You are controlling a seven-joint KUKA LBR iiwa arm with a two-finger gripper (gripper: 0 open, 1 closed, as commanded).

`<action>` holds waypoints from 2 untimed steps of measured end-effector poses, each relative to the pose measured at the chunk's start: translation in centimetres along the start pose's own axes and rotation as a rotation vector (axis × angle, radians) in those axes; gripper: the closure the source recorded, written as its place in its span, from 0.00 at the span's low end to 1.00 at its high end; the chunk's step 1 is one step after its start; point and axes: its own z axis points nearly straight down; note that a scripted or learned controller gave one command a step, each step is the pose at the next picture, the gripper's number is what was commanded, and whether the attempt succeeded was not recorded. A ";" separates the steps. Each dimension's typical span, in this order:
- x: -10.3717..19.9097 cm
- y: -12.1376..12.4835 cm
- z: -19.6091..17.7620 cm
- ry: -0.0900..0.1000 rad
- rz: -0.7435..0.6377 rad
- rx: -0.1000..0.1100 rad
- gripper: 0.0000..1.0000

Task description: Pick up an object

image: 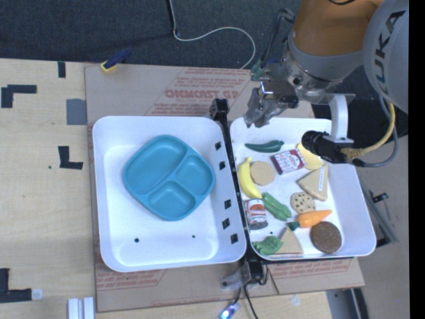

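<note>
The right bin holds several toy foods: a dark green chili, a banana, a tan round cracker, a red and white packet, a cheese wedge, a carrot, a small can and a brown round cookie. My gripper hangs over the far left corner of that bin, just above and behind the chili. I see nothing held in it.
The left bin carries a blue divided plate. A black divider runs between the bins. A black and white fitting on the arm hangs over the right bin's far side. A white cable lies behind.
</note>
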 end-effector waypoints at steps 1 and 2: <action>6.4 -1.1 4.3 -0.002 -0.006 0.019 1.00; 5.3 -7.1 -8.5 0.002 -0.004 0.004 1.00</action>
